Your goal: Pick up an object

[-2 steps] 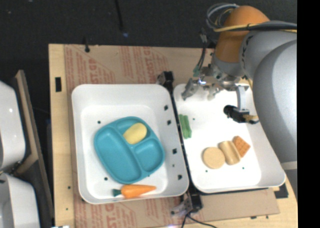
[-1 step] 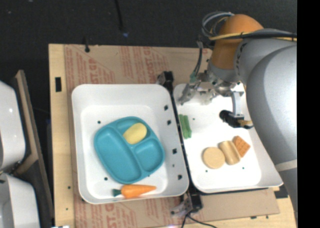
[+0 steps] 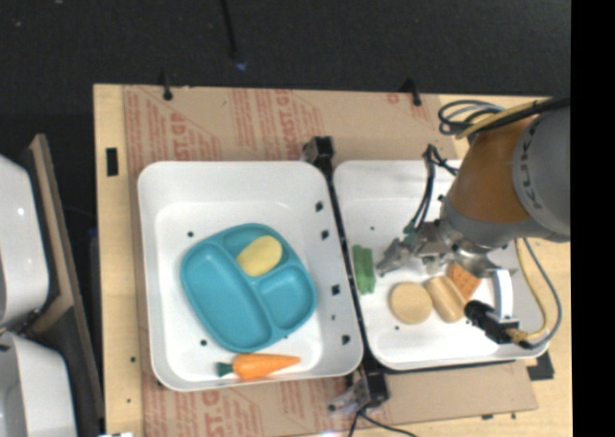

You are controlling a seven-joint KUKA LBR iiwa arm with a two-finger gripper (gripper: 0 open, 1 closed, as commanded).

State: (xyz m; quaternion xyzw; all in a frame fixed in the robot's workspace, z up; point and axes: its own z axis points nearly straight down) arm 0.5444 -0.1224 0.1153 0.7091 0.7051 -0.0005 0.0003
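Honestly, the gripper (image 3: 404, 254) (right bin (image 3: 384, 185)) hovers beside the green piece (image 3: 363, 269); its grasp is unclear.

The scene is lit evenly from above, bright on the two white bins (image 3: 154, 233), which look almost washed out at their rims. Shadows are soft and short. The background toward 12 o'clock is nearly black. The whole picture is a bit soft and grainy, and small details around the arm (image 3: 509, 176) are blurred.
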